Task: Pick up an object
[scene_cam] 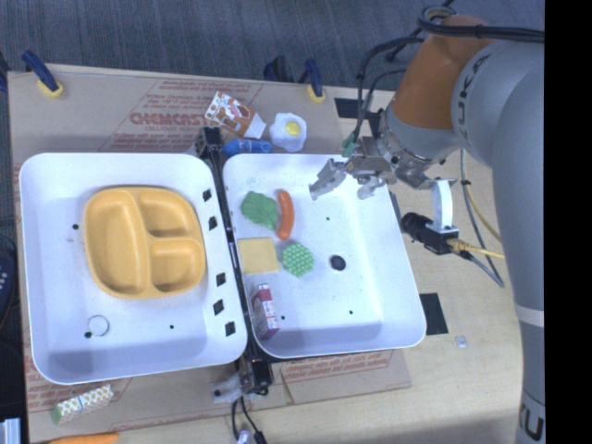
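Arm [481,72]: grey with an orange band, reaching in from the right over the far right of the right bin.
Right bin [370,313]: shallow, white, smooth floor with free room on its right half.
Left bin [46,248]: holds a yellow divided tray [143,240].
Gripper [350,180]: fingers spread, nothing between them, above the bin's far edge.
Sausage [286,214]: orange-red, lying in the right bin's far left, touching a green leafy toy [260,209]; probably light, stiff and slick, best pinched across its narrow middle.
Green knobbly ball [297,260]: just nearer, beside a yellow square [258,255].
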